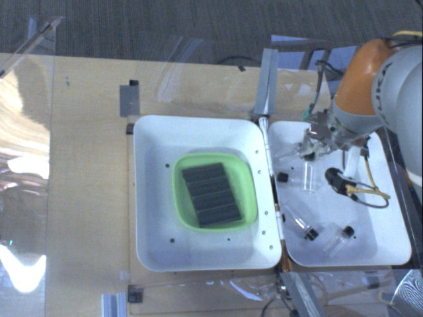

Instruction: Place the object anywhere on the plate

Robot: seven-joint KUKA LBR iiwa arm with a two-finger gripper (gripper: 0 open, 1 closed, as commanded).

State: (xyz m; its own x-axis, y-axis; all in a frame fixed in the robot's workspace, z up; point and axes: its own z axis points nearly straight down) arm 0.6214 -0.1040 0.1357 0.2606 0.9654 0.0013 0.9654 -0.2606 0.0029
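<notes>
At the near edge, the pale wooden bench [79, 197] carries two shallow white bins side by side. The left bin [152, 243] holds a green square plate [246, 197], and a dark ribbed rectangular block [211, 194] lies on it, tilted a little. The right bin [390, 243] holds small clear vials with black caps [309, 231] scattered across its floor. Over its far part the gripper [310, 149] hangs from the grey arm [403, 91] with its orange band [360, 78], reaching in from the right; whether its claw is open or closed cannot be told. Beyond the bench lies dark carpet [165, 12].
</notes>
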